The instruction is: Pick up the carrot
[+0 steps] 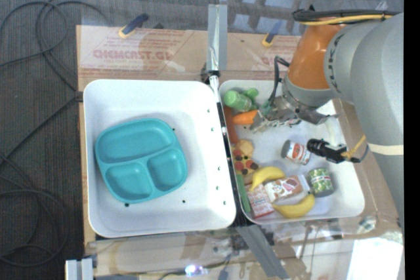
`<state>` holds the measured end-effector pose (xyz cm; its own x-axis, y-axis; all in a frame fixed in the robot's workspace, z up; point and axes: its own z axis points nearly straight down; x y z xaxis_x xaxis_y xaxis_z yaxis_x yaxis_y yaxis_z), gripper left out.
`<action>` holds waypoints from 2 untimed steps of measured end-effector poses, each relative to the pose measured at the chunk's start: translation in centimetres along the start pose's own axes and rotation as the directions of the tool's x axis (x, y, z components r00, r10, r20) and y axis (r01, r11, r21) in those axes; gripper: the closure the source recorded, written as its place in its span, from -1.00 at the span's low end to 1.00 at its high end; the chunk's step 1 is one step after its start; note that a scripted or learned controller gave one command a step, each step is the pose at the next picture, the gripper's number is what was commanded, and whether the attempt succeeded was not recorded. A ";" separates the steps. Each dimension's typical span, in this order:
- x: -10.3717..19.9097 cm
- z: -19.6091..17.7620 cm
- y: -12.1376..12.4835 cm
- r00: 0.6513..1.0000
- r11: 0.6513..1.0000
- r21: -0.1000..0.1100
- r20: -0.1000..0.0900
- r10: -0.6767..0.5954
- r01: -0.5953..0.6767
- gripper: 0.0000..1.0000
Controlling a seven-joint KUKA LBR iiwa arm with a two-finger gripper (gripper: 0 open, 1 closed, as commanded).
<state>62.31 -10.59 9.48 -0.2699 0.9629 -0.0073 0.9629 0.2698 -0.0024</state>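
Right bin (348, 203) is crowded — carrot (245, 118) lies by its left wall, hand (266, 120) beside it, grip unclear.

Two white bins (98, 101) sit side by side on the bench. The left bin holds one teal tray (141, 159), which has three compartments. The right bin (351, 197) holds one carrot (245, 118), one green bottle (237, 100), two bananas (267, 176), one small can (296, 153) with a red label, one small green-topped tub (321, 181), one red and white packet (279, 191), and one cluster of small fruit-like pieces (244, 157) too jumbled to count. One arm (354, 62) reaches over the right bin.
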 end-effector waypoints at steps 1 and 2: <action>0.2 0.3 -2.9 1.000 1.000 -0.019 0.001 -0.003 0.003 1.00; 5.8 -8.6 3.5 1.000 1.000 0.003 -0.007 0.002 -0.002 1.00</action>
<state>64.08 -3.98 18.06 -0.2676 0.9635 -0.0004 0.9635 0.2676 -0.0056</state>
